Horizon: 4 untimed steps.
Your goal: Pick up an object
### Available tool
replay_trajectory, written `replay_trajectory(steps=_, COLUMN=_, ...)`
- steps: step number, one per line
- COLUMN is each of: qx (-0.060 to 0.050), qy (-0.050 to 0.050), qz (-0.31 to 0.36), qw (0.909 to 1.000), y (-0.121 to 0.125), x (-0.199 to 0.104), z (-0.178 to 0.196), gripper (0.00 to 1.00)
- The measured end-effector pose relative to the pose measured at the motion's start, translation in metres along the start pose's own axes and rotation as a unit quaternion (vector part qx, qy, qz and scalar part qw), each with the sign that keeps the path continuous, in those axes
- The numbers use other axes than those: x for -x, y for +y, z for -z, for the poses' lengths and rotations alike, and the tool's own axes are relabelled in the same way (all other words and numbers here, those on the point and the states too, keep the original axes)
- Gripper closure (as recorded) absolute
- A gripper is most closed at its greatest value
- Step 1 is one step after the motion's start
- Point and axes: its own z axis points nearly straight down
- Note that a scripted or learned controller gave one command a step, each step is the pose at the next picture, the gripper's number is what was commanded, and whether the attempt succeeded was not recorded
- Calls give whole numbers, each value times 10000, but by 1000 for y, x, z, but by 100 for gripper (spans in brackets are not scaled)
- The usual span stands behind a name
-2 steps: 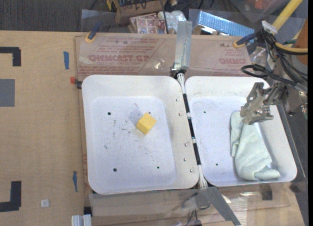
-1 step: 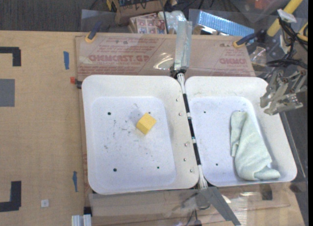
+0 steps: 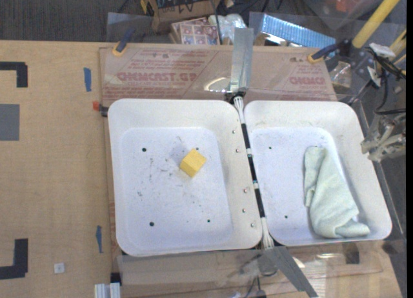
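- Sitting near the middle of the left bin (image 3: 129, 122): a small yellow block (image 3: 192, 163), touching nothing.
- Lying along the right side of the right bin (image 3: 290, 113): a pale folded cloth (image 3: 329, 193).
- Probably just starting, nothing picked yet.
- Needing next: reaching down over one thing, then closing on it.
- Gripper open or closed: cannot tell.
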Motion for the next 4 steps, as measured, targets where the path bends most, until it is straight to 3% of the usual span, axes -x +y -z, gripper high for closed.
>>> replay_trajectory(steps=1, qx=8, qy=4, qz=286, qw=9996, y=16, x=13, z=-236, gripper=100)
replay_trajectory(steps=2, qx=-10, qy=-3, qz=3341, qw=9425, y=36, x=28, z=-287, gripper=100)
replay_trajectory(steps=3, qx=3, qy=-12, qz=4270, qw=9043, y=-10, x=-30, z=-250, gripper=100)
replay_trajectory(steps=4, qx=15, qy=-13, qz=5460, qw=8378, y=34, x=-2, z=-141, gripper=100)
